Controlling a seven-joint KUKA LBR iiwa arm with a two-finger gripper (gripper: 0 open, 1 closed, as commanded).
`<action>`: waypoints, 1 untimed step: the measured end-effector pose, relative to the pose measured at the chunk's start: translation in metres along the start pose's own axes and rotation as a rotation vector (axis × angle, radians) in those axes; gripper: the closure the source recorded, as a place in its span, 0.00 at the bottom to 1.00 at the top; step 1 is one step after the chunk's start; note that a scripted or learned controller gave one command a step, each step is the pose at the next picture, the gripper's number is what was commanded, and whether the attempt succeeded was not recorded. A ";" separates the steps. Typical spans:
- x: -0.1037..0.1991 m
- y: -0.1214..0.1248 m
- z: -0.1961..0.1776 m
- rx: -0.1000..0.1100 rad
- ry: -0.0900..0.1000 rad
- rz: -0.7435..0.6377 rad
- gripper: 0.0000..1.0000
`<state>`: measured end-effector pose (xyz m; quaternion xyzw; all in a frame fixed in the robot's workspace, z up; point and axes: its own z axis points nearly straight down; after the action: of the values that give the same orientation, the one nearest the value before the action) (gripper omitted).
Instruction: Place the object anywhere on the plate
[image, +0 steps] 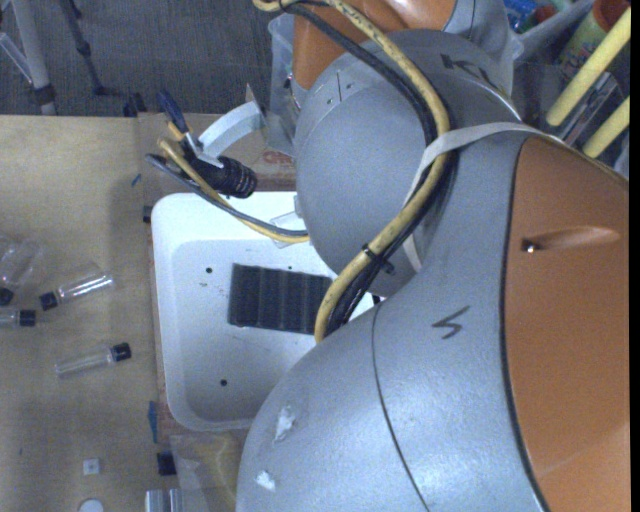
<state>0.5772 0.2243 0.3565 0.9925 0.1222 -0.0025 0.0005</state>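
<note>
The arm (450, 380) is being seen close under the camera, its grey casing covering the right and lower parts of the view, with the orange band (575, 330) lying along the right side. A yellow cable (330, 300) is being carried over the grey housing beside a black one, and both are being held down by a pale strap (470, 140). A white bin (165, 300) is being partly covered by the arm; its left rim and part of its floor are being left exposed. A dark ribbed slab (275, 298) is being seen lying flat on the bin floor, its right end being hidden behind the arm. Whether this slab is the object cannot be told, and the place of the plate cannot be told either. The gripper's opening, and anything being held in it, cannot be told. A black plug (232, 178) with yellow leads is being seen above the bin's far rim. On the bench (70, 200), left of the bin and well apart from it, two clear vials (85, 288) (95, 358) with dark caps are being seen lying on their sides.
</note>
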 end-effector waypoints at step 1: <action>0.000 0.000 0.000 0.000 0.000 -0.001 0.00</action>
<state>0.5771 0.2246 0.3566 0.9925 0.1225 -0.0022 0.0005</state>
